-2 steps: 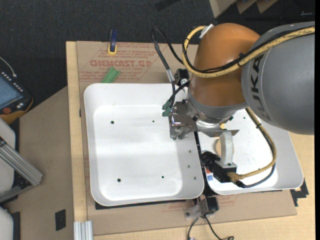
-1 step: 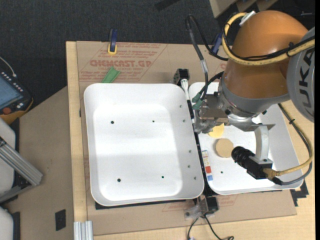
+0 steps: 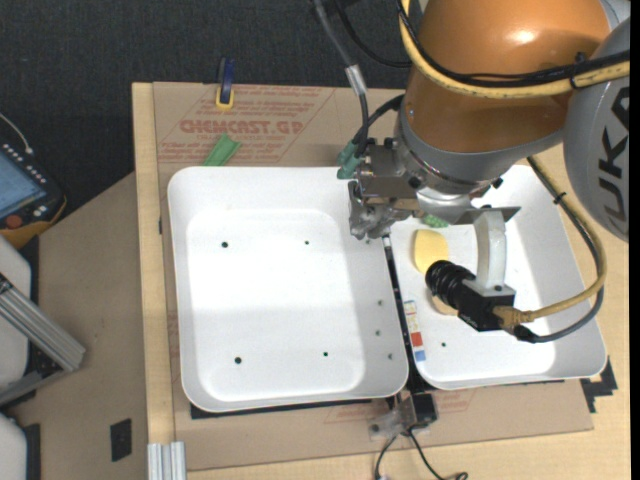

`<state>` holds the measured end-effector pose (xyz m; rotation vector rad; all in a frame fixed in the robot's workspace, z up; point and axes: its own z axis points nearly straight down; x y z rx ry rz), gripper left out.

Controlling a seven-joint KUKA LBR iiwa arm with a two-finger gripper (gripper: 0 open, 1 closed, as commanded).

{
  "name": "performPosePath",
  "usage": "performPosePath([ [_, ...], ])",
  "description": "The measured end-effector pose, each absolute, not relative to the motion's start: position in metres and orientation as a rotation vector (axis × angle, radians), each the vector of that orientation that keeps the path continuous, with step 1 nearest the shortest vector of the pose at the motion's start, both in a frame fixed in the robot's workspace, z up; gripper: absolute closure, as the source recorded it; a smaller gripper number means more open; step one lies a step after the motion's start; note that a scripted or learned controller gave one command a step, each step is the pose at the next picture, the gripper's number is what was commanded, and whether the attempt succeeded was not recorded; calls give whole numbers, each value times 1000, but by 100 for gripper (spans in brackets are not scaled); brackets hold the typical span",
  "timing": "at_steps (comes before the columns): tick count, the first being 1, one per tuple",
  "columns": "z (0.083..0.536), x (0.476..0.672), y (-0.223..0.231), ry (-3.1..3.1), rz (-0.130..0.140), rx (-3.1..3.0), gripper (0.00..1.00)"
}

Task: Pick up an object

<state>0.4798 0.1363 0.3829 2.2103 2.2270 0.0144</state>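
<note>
Right of centre, the arm [image 3: 510, 68] hangs low over the right bin [image 3: 560, 353]. Its gripper [image 3: 372, 218] sits at the bins' shared edge; how it stands I cannot tell. A pale yellow object [image 3: 428, 248] lies in the right bin beside it.

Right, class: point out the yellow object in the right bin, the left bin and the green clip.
yellow object [image 3: 429, 245], camera view, its visible top face.
left bin [image 3: 190, 193], camera view, upper-left rim.
green clip [image 3: 220, 150], camera view, its middle.

Brown cardboard sheet [image 3: 260, 118] on dark carpeted floor [image 3: 100, 28]
</note>
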Motion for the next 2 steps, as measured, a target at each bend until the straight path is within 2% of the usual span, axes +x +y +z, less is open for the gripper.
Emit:
performPosePath([
  [1,369,479,80,2215,-6,2229,100],
  [2,368,479,99,2224,-2,2221,100],
])
